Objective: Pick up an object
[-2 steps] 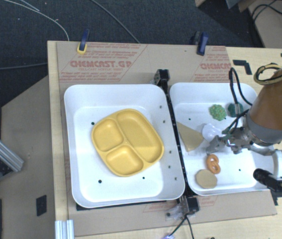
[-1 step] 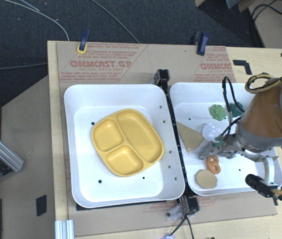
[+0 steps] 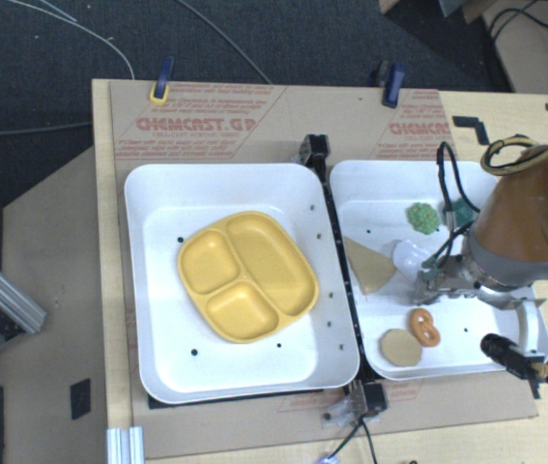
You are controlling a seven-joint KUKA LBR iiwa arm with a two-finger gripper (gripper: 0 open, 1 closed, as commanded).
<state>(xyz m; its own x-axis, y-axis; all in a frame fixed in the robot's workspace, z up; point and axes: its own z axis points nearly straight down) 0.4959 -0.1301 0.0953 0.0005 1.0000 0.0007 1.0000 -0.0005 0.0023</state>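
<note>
Right bin [image 3: 505, 361] | claw [image 3: 431, 280] over clear cup [image 3: 411, 255]

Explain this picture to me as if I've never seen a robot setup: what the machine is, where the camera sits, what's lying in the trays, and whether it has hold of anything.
This is one photo from a camera fixed above a workbench, looking down at a slant. The grey machine with the orange band is a robot arm reaching in from the right; its tool is lowered into the right white bin.

Two shallow white bins sit side by side. The left bin holds a yellow divided plate. The right bin holds small toy foods: a green broccoli-like piece, a tan wedge, an orange pretzel-like piece, a round beige piece, and a pale see-through object right beside the tool.

Whether the tool grips anything is not clear from this angle.
</note>
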